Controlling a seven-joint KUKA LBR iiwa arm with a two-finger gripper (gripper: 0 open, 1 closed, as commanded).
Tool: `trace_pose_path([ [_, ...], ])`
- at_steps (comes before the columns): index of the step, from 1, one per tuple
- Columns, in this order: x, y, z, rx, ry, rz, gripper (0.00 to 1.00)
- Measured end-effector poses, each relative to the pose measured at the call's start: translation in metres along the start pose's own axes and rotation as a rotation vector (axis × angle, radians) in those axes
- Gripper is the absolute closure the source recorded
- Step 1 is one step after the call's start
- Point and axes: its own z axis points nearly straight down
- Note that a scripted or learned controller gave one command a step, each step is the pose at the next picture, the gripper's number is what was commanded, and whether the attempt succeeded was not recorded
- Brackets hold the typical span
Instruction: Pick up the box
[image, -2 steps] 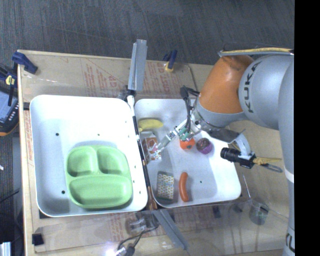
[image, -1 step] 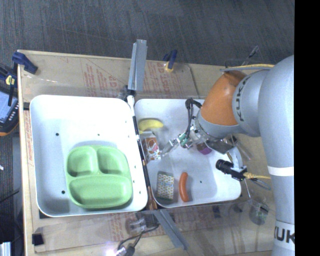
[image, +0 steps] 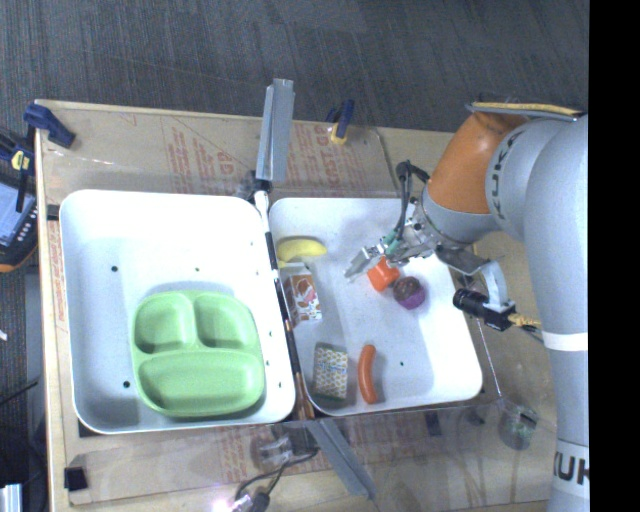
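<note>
Box (image: 302, 297) by left wall of rt bin (image: 455, 385), gripper (image: 372, 258) apart, above orange item (image: 381, 275)

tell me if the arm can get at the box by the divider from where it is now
Probably yes. The box lies flat against the right bin's left wall with its top uncovered, and the gripper hangs to its right. The banana and the wall crowd it.

Count of items, by kind.
Two bins (image: 90, 215) (image: 455, 375); one green tray (image: 198, 355); one banana (image: 300, 248); two boxes (image: 303, 297) (image: 331, 372); one sausage (image: 368, 374); one orange piece (image: 381, 274); one purple piece (image: 408, 292); one gripper (image: 375, 255).
</note>
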Motion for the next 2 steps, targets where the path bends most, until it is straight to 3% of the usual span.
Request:
trace_pose_path([
  [1,0.052,-0.028,-0.078,0.0,0.001,-0.192,0.0],
  [2,0.046,-0.053,-0.142,-0.003,-0.004,-0.683,0.0],
])
